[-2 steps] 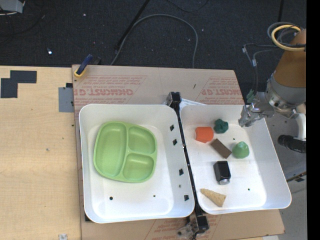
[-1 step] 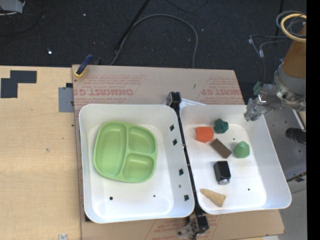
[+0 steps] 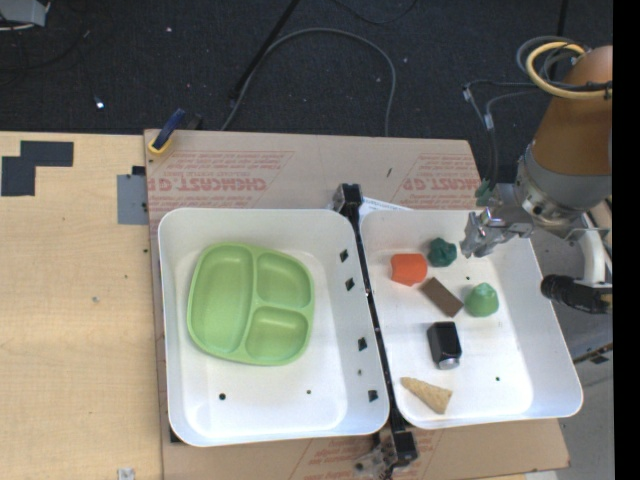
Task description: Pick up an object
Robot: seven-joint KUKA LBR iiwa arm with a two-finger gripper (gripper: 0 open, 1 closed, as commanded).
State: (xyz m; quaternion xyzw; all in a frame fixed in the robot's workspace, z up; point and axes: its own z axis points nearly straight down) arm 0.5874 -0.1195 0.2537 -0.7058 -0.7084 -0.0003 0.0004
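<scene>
Claw (image 3: 478, 240) status first: it hangs above the upper edge of the right bin (image 3: 560, 388), just right of the dark green piece (image 3: 441, 252); nothing sits between its tips, and I cannot tell whether it is spread or closed.

Working across from the left, I note the left bin (image 3: 180, 388) bears a light green divided tray (image 3: 251, 302), lying flat, well apart from the arm. In the right bin I count six candidates: an orange block (image 3: 408, 269); the dark green piece just beside it; a brown bar (image 3: 441, 296) lying at a slant below them; a light green lump (image 3: 482, 300) to its right; a black block (image 3: 445, 345) lower down; a tan wedge (image 3: 427, 395) near the front wall.

My judgement: the dark green piece is nearest the claw, yet close to the orange block; I would favour the light green lump or the black block, each standing clear of its neighbours; descend straight, centre over the piece, close only once the tips straddle it.
</scene>
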